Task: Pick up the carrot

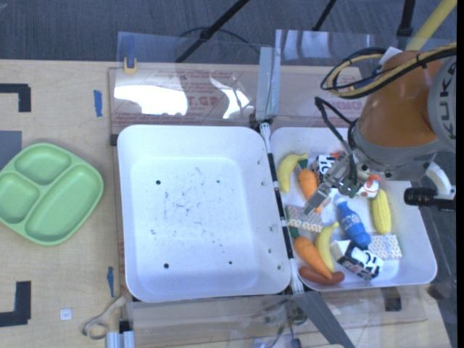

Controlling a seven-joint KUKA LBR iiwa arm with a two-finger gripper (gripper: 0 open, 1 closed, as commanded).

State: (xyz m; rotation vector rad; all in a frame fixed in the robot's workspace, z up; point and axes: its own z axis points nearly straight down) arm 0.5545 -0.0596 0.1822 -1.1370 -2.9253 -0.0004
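Two orange plastic carrots (309, 183) (308, 251) lie in the right white bin (417, 263), at ten and seven o'clock. Two yellow bananas (289, 170) (325, 245) lie beside them. The metal gripper (317, 198) hovers between the carrots; I cannot tell how its jaws stand.

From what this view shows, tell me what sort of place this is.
Most likely a robotics lab set up for grasping trials. A wooden bench bears two white bins, the right-hand one filled with toy food such as a carrot and a banana, and the cabled robot arm reaches in.
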